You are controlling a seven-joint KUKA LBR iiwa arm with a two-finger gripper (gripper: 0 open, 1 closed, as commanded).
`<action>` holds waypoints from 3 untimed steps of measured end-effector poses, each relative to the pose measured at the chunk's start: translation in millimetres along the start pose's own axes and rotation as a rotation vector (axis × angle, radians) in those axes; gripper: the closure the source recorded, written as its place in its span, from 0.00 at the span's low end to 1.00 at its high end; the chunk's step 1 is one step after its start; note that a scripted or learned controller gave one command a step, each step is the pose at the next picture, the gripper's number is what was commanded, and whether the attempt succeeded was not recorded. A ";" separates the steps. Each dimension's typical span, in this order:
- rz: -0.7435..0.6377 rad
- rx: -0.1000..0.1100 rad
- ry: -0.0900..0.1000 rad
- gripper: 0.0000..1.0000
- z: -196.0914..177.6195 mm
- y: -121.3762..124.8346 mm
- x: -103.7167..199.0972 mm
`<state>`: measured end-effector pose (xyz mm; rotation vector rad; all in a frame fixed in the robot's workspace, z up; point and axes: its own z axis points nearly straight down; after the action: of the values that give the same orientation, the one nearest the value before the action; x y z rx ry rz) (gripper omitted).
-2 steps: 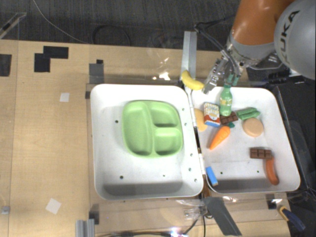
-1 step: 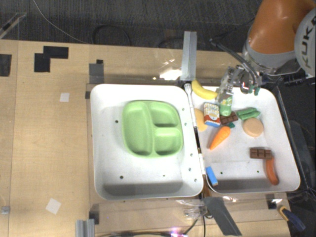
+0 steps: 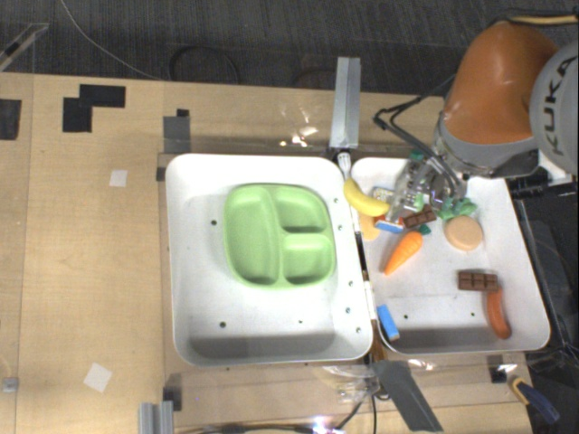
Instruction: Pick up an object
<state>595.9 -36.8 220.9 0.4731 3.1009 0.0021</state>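
The gripper [image 3: 423, 191] is low in the right bin [image 3: 534, 269], at the bin's 11 o'clock area. Its state cannot be told: the metal parts blur into the clutter beneath.

Crowded around the gripper: a banana [image 3: 364, 201] at its 9 o'clock against the bin's left wall, a small blue piece [image 3: 389, 227] at 7 o'clock, a dark brown block [image 3: 418, 217] just below it, and a green item [image 3: 463, 208] at 3 o'clock. A round tan biscuit [image 3: 465, 233] lies at 4 o'clock, and a carrot [image 3: 403, 251] at 6 o'clock, tilted.

Well apart, at the bin's 4 o'clock: a chocolate bar [image 3: 477, 281] and a sausage [image 3: 498, 315] beside it. A blue block [image 3: 387, 322] sits at the bin's 7 o'clock corner.

The left bin [image 3: 194, 333] holds a green divided plate [image 3: 278, 234], upright. Both bins rest on the wooden surface [image 3: 81, 269].
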 end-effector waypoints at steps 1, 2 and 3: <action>-0.047 -0.002 -0.007 1.00 -29.3 19.0 -53.7; -0.179 0.000 -0.004 1.00 -14.3 -24.4 -4.3; -0.419 0.002 -0.007 1.00 -13.3 -74.8 -69.1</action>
<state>639.5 -128.7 234.4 -0.1819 3.1251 -0.0039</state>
